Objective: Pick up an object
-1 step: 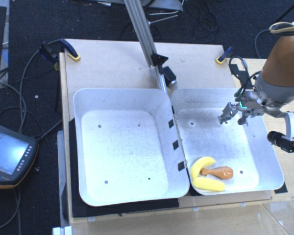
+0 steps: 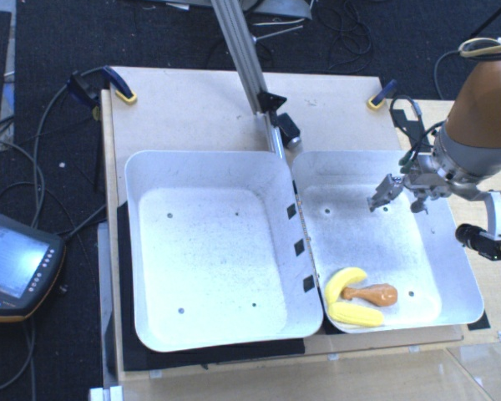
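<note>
Two shallow white bins sit side by side on a pale wooden bench (image 2: 234, 98), each a thin moulded tray with rounded corners and a matt floor finely speckled with dark flecks. The left bin (image 2: 150, 182) and the right bin (image 2: 438, 261) overlap along their shared inner rim, where small dark tabs run in a row. A ribbed aluminium rail (image 2: 242, 44) crosses the back of the bench at a slant and ends at a black bracket near the bins' junction. Yellow-tipped clamps (image 2: 121, 90) grip the bench's rear corners. A grey handheld pendant (image 2: 17, 261) with a lit screen lies on the dark carpet to the left, trailing black cables.

In the near corner of the right bin lie a yellow banana (image 2: 344, 284), smooth and curved, a second yellow banana-like piece (image 2: 355, 314) just below it, and an orange-brown drumstick-shaped toy (image 2: 376, 294), glossy, lying between and touching them.

The arm (image 2: 480, 115), with a smooth orange shell over a grey wrist, reaches in from the right. Its metallic gripper (image 2: 398, 197) hangs over the far part of the right bin, fingers spread apart with nothing between them. The cluster of objects lies well apart from the jaws, toward the near rim and slightly left of them.
</note>
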`<action>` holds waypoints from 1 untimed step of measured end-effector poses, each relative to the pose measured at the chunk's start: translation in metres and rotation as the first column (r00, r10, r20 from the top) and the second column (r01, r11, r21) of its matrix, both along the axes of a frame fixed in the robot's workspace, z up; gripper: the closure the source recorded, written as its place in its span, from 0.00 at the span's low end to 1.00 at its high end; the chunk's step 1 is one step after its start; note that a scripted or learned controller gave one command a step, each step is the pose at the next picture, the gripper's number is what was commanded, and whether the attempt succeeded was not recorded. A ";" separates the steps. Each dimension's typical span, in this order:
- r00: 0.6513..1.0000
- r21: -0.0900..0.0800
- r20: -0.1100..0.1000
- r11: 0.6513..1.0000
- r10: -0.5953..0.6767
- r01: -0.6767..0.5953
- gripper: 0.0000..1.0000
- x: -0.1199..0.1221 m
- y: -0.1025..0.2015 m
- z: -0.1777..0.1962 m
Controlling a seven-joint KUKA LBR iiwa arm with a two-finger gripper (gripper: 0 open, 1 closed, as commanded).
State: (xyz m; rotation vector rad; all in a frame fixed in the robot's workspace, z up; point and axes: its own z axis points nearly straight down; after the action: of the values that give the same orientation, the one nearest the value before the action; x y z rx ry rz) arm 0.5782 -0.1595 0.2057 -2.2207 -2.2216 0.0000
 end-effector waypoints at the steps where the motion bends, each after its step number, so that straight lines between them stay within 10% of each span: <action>1: 1.000 0.001 -0.004 1.000 0.000 0.000 0.00 -0.010 0.003 -0.050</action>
State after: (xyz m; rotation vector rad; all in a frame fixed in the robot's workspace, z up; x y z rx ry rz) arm 0.5680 -0.1563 0.1557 -2.2187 -2.2187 0.0040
